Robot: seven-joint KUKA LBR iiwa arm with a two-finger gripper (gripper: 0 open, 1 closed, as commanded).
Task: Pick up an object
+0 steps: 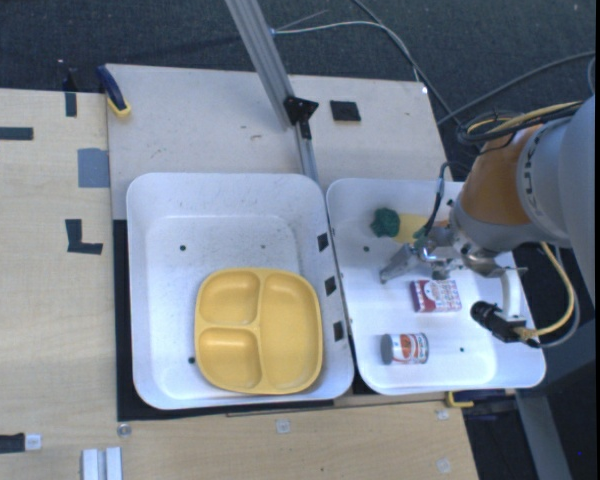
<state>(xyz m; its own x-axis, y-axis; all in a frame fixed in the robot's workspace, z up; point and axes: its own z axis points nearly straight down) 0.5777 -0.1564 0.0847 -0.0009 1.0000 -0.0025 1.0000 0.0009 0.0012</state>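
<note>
My gripper hangs low over the middle of the right bin, its grey fingers pointing left. A green round object lies just above it, with a yellow item partly hidden beside it under the wrist. To the right of the fingertips, below the wrist, a red and white packet rests on the bin floor. A small can with a red label lies on its side near the front. I see nothing between the fingers.
The left bin holds a yellow divided plate at its front. A metal post rises behind the bins. Cables and the arm's body crowd the right side.
</note>
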